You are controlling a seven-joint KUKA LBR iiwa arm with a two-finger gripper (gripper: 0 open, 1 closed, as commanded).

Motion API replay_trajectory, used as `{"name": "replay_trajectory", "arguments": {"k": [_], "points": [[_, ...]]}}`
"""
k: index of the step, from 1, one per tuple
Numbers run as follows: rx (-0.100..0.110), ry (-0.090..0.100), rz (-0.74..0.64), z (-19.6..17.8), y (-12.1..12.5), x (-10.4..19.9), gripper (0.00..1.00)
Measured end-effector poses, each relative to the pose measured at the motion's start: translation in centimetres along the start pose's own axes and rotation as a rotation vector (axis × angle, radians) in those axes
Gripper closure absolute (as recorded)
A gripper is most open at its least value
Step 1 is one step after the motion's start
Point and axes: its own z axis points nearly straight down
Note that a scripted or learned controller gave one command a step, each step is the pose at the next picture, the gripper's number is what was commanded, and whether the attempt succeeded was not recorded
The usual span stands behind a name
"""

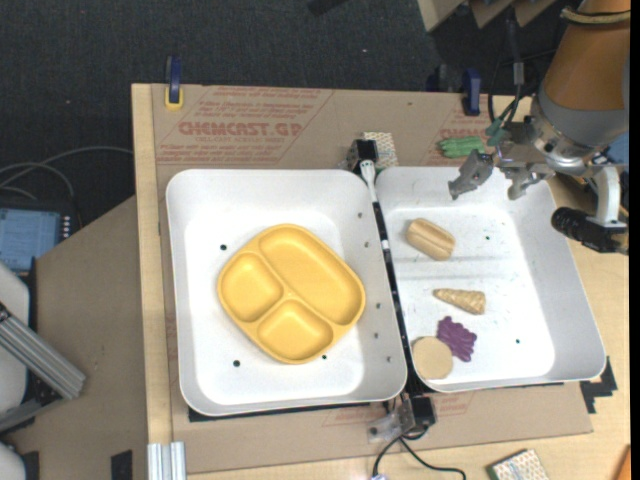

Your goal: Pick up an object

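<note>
**Open jaws above the right bin's far edge, nothing held**

Nearest the camera in the right bin (560, 308), a round tan disc (433, 358) lies by the front wall, close to the seam between the bins. A purple piece (459, 338) touches its far right side. Just beyond those two sits a cone (460, 300), pale and ridged, lying on its side with the tip pointing left. Farther still, a tan loaf (430, 239) rests near the bin's left wall, tilted a little, apart from the cone.

In the left bin (190, 268), a yellow tray (290, 293) with three compartments lies flat and turned at an angle, roughly in the middle of the floor. Its compartments hold nothing.

The gripper (497, 176) hangs over the far edge of the right bin, toward its right corner. The jaws stand spread apart with nothing between them, well clear of the loaf, the nearest thing below. The grey arm with its orange band (590, 58) comes in from the upper right.

Beyond the jaws, a green thing (462, 148) lies on the bench (260, 128) just past the bin's far wall. Two blue clamps (174, 80) grip the bench's far edge, one at the left corner and one near the green thing.
</note>
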Motion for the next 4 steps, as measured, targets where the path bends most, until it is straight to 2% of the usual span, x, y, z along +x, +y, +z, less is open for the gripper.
{"name": "replay_trajectory", "arguments": {"k": [1,2,3,4], "points": [[0.012,0.001,0.005,8.9,-3.9,-4.0,0.00],[0.005,0.003,0.001,16.1,-12.0,-0.4,0.00],[-0.006,-0.004,0.002,14.7,-11.6,-0.7,1.00],[-0.005,-0.003,0.002,14.8,-11.7,-0.7,0.00]]}}
